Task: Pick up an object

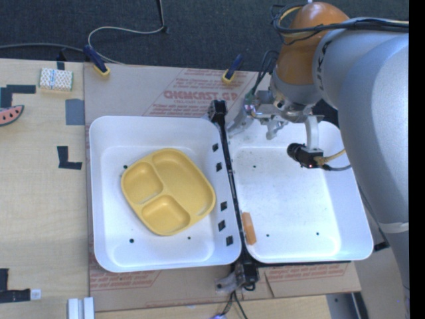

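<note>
Yellow plastic tray (167,191), rounded-rectangular, three moulded compartments, smooth matte finish; lies flat mid-floor of left bin (106,244). Small orange piece (248,228), elongated, sits at near left edge of right bin (352,244), by the divider. Gripper (273,125) hangs over right bin's far left corner; open or closed: cannot tell.

One fixed camera looks down at a slant — both bins (229,178) in frame (arm (372,78) entering at right).

Grey arm (372,105) reaching from right, gripper (275,121) pointing down.
</note>
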You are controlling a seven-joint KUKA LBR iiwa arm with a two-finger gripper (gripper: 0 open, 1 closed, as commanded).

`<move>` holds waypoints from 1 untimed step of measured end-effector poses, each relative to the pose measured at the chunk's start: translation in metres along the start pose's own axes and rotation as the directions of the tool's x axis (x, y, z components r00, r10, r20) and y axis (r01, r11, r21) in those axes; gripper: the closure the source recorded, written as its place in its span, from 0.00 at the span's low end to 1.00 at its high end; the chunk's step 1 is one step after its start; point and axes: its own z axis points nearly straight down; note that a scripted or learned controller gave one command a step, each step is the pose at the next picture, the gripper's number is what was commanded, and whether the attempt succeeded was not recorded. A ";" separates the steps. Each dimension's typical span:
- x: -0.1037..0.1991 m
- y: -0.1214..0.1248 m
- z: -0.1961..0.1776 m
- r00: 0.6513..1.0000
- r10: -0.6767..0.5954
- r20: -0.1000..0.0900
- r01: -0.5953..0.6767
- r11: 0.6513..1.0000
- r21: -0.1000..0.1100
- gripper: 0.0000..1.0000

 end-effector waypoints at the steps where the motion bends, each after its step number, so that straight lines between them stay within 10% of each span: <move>1: -0.008 -0.122 0.000 1.000 0.002 -0.001 -0.002 1.000 0.002 0.00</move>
